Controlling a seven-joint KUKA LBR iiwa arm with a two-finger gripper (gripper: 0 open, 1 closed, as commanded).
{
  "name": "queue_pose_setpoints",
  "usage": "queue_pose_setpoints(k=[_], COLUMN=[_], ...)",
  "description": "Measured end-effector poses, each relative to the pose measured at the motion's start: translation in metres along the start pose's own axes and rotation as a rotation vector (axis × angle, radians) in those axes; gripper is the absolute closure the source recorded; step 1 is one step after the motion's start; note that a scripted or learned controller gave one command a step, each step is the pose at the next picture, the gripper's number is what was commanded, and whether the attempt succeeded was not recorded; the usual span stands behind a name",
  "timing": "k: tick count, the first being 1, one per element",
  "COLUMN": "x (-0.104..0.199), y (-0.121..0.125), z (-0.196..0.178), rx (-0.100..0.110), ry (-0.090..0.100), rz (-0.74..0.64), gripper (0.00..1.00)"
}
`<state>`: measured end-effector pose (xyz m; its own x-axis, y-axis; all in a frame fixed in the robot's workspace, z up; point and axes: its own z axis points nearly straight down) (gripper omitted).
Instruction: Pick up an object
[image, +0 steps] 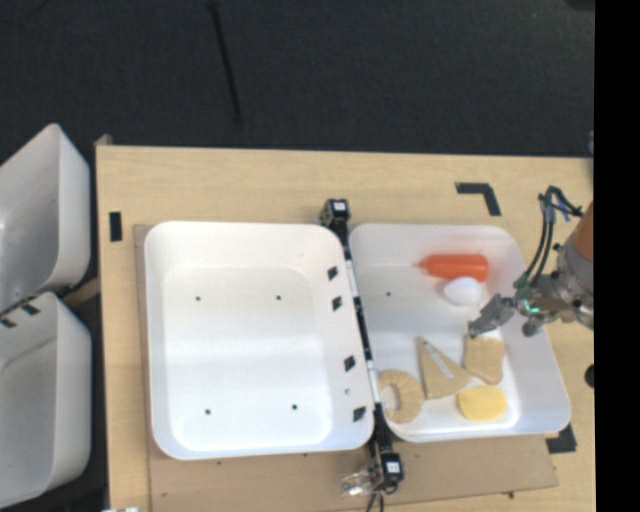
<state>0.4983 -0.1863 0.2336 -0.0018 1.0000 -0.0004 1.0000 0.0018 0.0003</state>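
Objects for picking lie bunched in the right bin (530, 415), and none has left it, so as I read it the task is barely begun. Nearest my camera, a yellow piece (483, 403) sits by the bin's front wall, a round tan ring (398, 392) close to the divider, and a tan wedge (440, 370) between them. Just behind, a tan slab (486, 358) lies directly below the pincer (492, 314), which hangs over the bin at the end of the arm (572, 262) reaching in from the right; I cannot tell whether the pincer is parted or closed, and I see nothing held in it. Farther back a white ball (462, 291) touches an orange carrot-like piece (455, 266). The left bin (160, 330) shares the worktop (240, 180). Descent, grasp and lift all remain.
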Motion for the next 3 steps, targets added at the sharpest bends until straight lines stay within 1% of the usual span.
queue_pose_setpoints(k=[1,2,3], x=[-0.044,-0.045,0.024], y=[0.020,0.023,0.097], z=[0.136,0.119,-0.033], rx=[-0.004,-0.011,-0.022], ry=[-0.004,-0.006,-0.004], rz=[0.003,0.004,-0.011], gripper=[0.00,1.00,1.00])
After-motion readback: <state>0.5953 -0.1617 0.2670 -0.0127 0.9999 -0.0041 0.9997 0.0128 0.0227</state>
